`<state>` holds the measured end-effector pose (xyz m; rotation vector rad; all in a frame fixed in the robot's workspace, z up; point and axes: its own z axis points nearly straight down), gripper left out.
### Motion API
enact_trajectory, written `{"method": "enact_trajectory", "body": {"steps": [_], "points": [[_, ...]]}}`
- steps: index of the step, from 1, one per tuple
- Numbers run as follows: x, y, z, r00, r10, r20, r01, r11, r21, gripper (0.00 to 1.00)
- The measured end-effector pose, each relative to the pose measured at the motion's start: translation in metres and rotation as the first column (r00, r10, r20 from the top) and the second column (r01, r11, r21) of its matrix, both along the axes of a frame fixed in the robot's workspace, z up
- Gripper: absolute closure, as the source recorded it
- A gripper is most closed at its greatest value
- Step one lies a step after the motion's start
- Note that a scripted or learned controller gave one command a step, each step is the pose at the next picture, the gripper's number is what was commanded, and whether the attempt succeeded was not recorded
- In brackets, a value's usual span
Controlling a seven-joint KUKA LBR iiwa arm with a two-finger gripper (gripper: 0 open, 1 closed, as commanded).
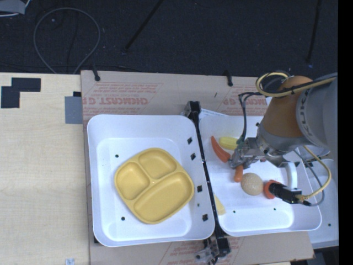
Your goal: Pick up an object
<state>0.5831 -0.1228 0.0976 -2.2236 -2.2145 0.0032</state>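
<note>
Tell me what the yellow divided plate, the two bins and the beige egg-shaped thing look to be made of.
Yellow divided plate: likely moulded plastic, matte, with soft rounded dividers. Left bin and right bin: probably thin formed plastic, smooth white with rounded corners. Egg-shaped thing: matte beige, possibly plastic or wood; the view leaves it open.

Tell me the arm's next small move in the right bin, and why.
Probably lower the claw a little onto the orange carrot-like piece just below it, then close. The beige ball sits close beside it, so a straight descent seems safest.
</note>
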Motion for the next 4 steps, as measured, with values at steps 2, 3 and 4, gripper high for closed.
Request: {"method": "enact_trajectory", "body": {"steps": [2, 3, 4], "points": [[0.0, -0.007, 0.124, 1.0, 0.004, 0.008, -0.004, 1.0, -0.002, 1.0], [0.002, -0.016, 0.184, 1.0, 0.004, 0.008, -0.004, 1.0, -0.003, 1.0], [0.002, -0.018, 0.201, 1.0, 0.005, 0.004, -0.005, 1.0, -0.001, 1.0]]}}
